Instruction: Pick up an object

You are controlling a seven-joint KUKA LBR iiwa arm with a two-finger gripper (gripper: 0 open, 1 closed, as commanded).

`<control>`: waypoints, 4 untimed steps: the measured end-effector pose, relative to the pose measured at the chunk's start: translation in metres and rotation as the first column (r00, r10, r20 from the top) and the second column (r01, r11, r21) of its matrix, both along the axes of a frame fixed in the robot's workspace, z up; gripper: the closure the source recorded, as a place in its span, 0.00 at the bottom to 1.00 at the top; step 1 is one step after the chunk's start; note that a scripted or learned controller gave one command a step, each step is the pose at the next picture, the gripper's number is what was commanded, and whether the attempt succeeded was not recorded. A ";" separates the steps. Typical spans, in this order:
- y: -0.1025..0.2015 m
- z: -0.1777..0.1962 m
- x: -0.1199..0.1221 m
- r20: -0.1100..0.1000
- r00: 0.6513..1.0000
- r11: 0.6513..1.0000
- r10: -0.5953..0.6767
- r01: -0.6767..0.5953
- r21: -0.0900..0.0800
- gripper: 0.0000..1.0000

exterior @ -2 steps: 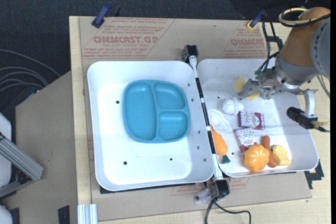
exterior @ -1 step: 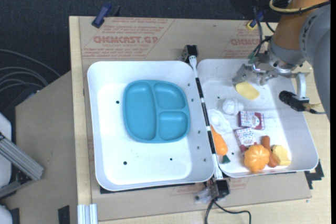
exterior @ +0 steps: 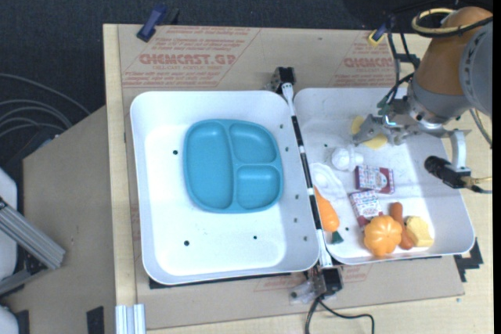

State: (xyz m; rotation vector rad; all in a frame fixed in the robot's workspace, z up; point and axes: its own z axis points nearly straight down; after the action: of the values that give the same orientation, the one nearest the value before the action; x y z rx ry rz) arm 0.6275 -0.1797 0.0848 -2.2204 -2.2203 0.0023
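Claw (exterior: 377, 126) over cluttered right bin (exterior: 450, 235)

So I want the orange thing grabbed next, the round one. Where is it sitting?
In the camera view, the round orange fruit lies in the right bin, near its front edge, between the carrot and a small sausage.

Printed text on the surface

Red "CHEMCAST" lettering (exterior: 186, 57) is showing repeatedly across the brown paper-covered surface (exterior: 235, 43); the small maroon packets' (exterior: 374, 179) print is staying unreadable.
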 end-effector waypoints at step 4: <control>0.053 0.003 -0.042 -0.001 1.000 1.000 -0.001 0.001 0.001 0.00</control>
State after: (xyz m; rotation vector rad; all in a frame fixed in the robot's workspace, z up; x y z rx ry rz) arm 0.5855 -0.1266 0.0879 -2.2203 -2.2186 0.0021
